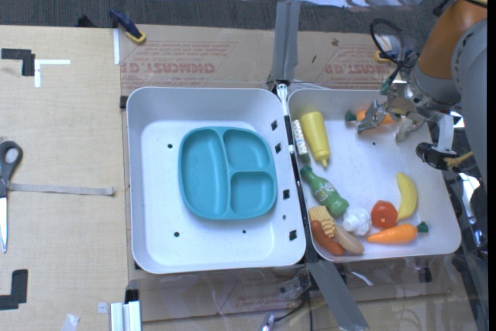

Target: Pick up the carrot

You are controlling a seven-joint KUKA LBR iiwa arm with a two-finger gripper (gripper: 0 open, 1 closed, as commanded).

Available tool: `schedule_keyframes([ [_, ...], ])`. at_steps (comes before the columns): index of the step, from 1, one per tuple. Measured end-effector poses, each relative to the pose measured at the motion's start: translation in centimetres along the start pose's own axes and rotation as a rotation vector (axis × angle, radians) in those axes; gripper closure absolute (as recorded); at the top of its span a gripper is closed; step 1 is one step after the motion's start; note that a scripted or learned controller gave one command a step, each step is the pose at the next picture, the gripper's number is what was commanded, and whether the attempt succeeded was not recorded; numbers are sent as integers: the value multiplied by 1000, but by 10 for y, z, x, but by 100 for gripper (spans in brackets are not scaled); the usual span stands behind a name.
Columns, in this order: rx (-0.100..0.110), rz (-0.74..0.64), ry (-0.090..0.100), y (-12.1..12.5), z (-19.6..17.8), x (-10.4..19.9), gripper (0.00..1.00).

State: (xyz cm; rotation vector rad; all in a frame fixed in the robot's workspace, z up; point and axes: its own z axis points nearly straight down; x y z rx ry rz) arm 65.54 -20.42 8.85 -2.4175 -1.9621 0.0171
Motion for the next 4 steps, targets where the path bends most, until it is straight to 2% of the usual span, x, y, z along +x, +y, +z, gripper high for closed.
schedule_keyframes([
  [1,-18,105,-7,2,-35,-6,0],
  [2,-17,192,-5,2,-38,-7,0],
  [3,-26,188,-9,4,-50,-7,100],
  [4,-27,-100,-10,-41,-3,-3,100],
])
